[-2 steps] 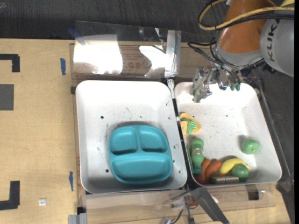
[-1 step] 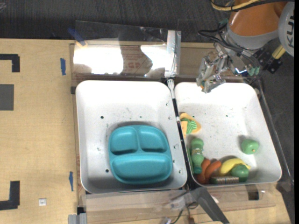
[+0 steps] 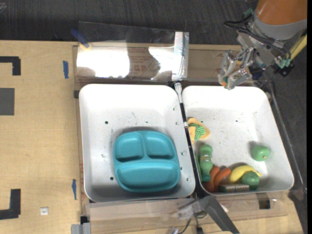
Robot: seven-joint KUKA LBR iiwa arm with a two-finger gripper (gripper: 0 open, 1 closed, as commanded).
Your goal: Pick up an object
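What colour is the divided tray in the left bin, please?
Teal blue; the divided tray shows plainly in the camera view.

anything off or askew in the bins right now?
Nothing spilled or damaged. The teal divided plate lies flat in the left bin. In the right bin the toy food is crowded into the near corner, except one green piece apart. The tool hangs above that bin's far edge.

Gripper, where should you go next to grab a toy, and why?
Probably forward and down toward the green ball-shaped toy. The gripper hangs over the back edge of the right bin, with no toy under it. That green toy lies alone on bare white floor, apart from the pile in the front corner, so it looks easiest.
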